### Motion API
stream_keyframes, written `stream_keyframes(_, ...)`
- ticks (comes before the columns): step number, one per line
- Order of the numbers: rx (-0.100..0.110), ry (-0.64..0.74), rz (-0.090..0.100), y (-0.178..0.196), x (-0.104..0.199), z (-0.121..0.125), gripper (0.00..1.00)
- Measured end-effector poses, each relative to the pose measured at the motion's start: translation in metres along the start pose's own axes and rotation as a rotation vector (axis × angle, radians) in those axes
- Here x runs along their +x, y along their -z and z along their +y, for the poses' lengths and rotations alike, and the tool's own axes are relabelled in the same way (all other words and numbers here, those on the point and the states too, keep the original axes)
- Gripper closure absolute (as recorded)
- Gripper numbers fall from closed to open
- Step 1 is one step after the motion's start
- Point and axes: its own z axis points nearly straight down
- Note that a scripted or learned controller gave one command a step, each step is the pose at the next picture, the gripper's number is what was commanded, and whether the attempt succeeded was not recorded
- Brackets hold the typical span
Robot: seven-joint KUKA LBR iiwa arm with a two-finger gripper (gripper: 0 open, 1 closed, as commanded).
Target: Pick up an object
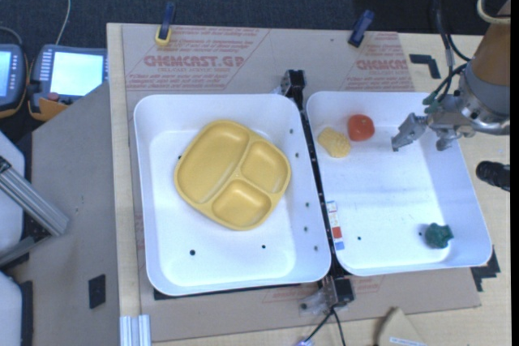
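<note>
Knobbly green lump [439,235] foremost in right bin [389,251]; open, empty metal jaws above round red ball [361,126].

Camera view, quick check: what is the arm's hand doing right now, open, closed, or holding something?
Hand: open, nothing between its fingers, poised over the right white bin near the small round red object.

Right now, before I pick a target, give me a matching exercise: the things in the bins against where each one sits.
Things:
1. yellow plate
2. red ball
3. green object
4. yellow lump

Places:
A. right bin, near corner
B. left bin, middle
C. right bin, far end, beside the divider
D. right bin, far end, nearest the gripper

Pairs: 1-B, 2-D, 3-A, 4-C
</note>
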Motion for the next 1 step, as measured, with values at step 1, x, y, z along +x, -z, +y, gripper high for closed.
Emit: stream_keyframes(1, -0.014, 0.003, -0.003, 0.0078, 0.0004, 0.0030, 0.00)
